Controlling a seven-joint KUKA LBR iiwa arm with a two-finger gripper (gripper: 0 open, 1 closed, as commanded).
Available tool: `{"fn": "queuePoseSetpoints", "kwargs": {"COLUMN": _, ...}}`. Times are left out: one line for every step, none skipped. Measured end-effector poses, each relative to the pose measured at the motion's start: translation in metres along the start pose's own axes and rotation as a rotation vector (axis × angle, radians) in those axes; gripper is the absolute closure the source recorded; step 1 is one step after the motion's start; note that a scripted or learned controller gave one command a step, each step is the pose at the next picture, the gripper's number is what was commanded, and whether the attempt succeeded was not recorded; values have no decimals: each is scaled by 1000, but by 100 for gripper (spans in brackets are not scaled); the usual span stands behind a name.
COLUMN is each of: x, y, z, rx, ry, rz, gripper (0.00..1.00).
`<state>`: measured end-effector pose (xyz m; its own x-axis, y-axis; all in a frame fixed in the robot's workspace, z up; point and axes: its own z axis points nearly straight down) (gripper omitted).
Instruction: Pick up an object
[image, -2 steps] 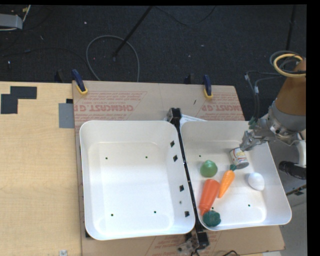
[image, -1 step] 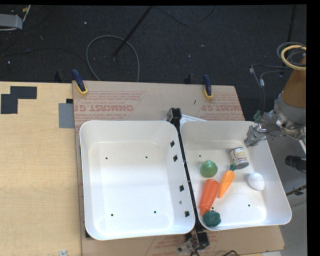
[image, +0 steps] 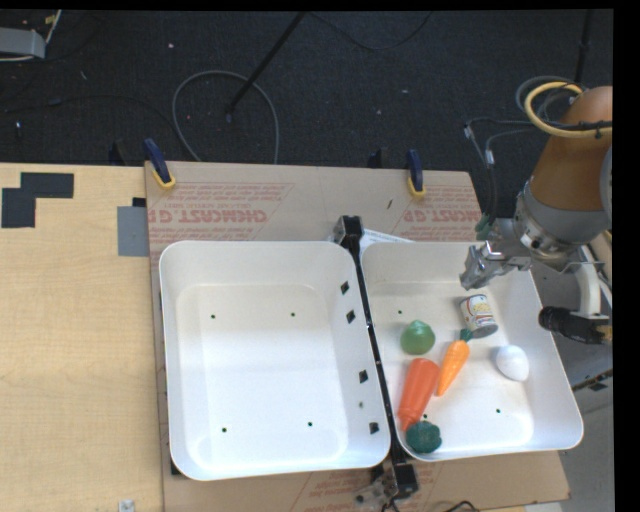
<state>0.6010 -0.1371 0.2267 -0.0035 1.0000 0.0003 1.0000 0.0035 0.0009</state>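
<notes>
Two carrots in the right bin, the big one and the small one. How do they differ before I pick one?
The large carrot is thicker and longer than the small carrot. The large one lies beside the divider, its dark green top toward the bin's near edge; the small one lies nearer the white egg, its green top pointing up toward the small can. Both are orange, lie flat and slant alike.

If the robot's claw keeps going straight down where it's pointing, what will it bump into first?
Probably the small can. The gripper hangs just above it in the right bin, pointing down. Depth is hard to judge from this slanted view, so it might pass beside it.
</notes>
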Motion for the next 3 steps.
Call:
{"fn": "queuePoseSetpoints", "kwargs": {"x": 49, "y": 12, "z": -8, "rx": 1, "ry": 1, "rz": 0, "gripper": 100}}
{"fn": "queuePoseSetpoints", "kwargs": {"x": 105, "y": 9, "z": -1, "rx": 2, "ry": 1, "rz": -1, "gripper": 100}}
{"fn": "queuePoseSetpoints", "kwargs": {"x": 153, "y": 14, "z": -9, "rx": 1, "ry": 1, "rz": 0, "gripper": 100}}
